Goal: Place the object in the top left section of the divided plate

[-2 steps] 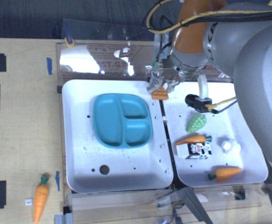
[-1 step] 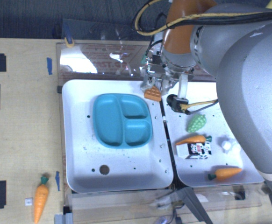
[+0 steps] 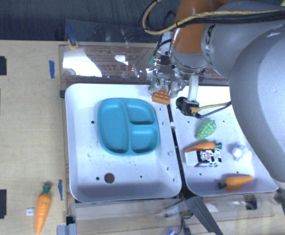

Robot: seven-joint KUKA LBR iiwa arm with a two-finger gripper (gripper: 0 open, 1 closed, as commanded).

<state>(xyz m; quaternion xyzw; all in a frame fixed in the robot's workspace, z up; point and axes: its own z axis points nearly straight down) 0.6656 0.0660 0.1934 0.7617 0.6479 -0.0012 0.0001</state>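
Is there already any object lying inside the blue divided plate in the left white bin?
No, all compartments of the blue divided plate show bare blue surface, while the small orange-brown object sits at the gripper beyond its rim.

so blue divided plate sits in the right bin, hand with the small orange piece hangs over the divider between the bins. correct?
Not quite. The camera view shows the blue divided plate in the left bin, not the right one. The rest holds: the hand has the small orange piece between its fingers, over the divider between the bins.
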